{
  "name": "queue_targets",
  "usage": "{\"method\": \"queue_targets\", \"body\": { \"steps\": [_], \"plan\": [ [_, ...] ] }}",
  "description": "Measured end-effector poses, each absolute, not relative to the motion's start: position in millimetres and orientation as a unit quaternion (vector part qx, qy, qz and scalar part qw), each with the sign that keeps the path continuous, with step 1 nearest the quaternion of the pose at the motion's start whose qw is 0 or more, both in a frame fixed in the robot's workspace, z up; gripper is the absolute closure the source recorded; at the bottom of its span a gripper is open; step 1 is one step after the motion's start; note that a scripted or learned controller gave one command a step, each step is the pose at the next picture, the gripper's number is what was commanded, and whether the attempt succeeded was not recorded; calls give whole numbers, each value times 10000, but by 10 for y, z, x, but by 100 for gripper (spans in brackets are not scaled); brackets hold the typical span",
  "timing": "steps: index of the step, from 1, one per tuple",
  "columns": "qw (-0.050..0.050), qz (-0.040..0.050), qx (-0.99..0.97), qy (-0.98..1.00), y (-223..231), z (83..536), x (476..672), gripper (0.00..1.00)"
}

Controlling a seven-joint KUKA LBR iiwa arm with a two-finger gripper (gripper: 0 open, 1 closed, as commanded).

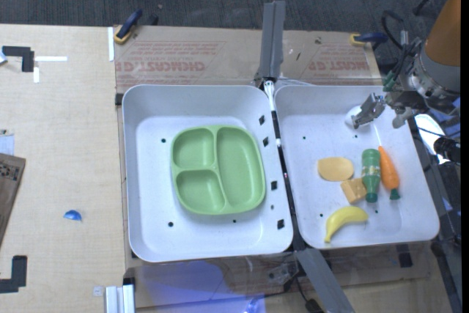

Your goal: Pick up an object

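The arm reaches in from the right, tool [381,111] hanging low.

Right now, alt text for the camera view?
The gripper hovers over the right bin's far end, above a cluster of toy food: a banana, a green bottle, a carrot, a yellow chip and a tan piece. The left bin holds a green divided plate.

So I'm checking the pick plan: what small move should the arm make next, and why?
Probably move the claw toward the near side of the right bin and lower it. It hangs at the bin's far right corner, apart from every item, while the bottle, carrot and banana lie nearer the front. The carrot is closest.
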State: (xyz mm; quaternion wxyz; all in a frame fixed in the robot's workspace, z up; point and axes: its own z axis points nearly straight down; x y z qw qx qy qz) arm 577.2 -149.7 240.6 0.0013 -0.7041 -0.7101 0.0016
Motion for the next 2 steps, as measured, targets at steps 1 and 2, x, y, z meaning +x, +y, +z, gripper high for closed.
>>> {"method": "queue_targets", "body": {
  "steps": [1,2],
  "plan": [
    [13,11,-7355,-6776,-1990,1194,5678,0],
    [21,-15,-7654,-6435,-2062,894,5480,0]
  ]
}}
